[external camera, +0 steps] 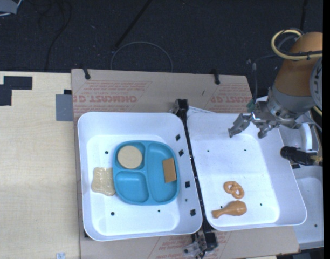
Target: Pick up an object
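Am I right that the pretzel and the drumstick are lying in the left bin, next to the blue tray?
Not quite. The camera view shows the pretzel and the drumstick lying in the right bin. The blue tray sits in the left bin, apart from them.
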You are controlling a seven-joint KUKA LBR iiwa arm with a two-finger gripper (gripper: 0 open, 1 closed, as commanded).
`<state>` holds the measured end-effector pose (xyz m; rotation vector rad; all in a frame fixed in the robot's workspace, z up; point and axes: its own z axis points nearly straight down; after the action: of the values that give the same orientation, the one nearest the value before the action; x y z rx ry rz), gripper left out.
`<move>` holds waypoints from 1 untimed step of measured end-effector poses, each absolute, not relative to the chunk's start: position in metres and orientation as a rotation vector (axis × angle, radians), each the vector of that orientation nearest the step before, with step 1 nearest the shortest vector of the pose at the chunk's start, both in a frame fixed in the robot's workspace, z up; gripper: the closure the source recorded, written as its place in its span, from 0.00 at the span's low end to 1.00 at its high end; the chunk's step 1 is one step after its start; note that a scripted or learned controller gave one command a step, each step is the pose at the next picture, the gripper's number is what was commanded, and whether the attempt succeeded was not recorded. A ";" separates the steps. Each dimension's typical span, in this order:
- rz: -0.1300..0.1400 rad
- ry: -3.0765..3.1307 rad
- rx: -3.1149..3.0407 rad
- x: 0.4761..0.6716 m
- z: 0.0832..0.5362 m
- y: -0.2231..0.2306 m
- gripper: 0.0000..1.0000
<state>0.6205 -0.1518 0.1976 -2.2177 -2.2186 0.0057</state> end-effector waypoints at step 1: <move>0.006 -2.215 -2.218 0.615 0.149 -0.144 0.00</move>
<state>0.6148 -0.1438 0.1492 -2.2183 -2.2149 0.0063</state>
